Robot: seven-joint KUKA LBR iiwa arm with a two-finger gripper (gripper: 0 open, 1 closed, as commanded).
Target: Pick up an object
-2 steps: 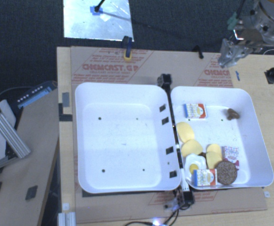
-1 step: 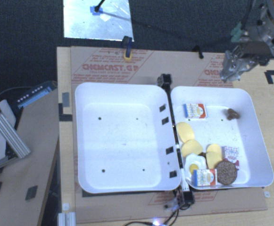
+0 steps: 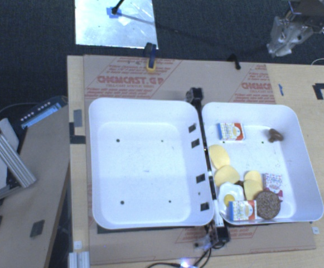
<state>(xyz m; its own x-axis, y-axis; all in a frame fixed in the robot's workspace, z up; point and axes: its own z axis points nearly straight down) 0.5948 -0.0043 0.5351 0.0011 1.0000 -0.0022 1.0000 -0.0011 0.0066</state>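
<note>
The fingers (image 3: 280, 44) are way up in the top right corner, hanging off the far edge of the desk (image 3: 50, 166) over the dark floor, and honestly I can't tell if they're spread or pressed together, it's just a pale grey blur from this angle. Nothing visible between them. All the stuff is well below and a bit left of the fingers, sitting in the right bin (image 3: 305, 166). Closest to the fingers is a small brown lump (image 3: 275, 134) near the bin's far wall, with a little white carton (image 3: 230, 130) with red and blue print off to its left. Farther down there's a cluster: two yellow potato-chip-looking pieces (image 3: 219, 156) by the divider, a toy fried egg (image 3: 230, 194) below them, another yellow chunk (image 3: 253, 185), a small red and white packet (image 3: 272, 181), a round brown burger patty (image 3: 267, 204), and a second printed carton (image 3: 241, 210) touching the patty at the near edge. The left bin (image 3: 145, 161) is farthest from the fingers, well apart to the lower left.
</note>
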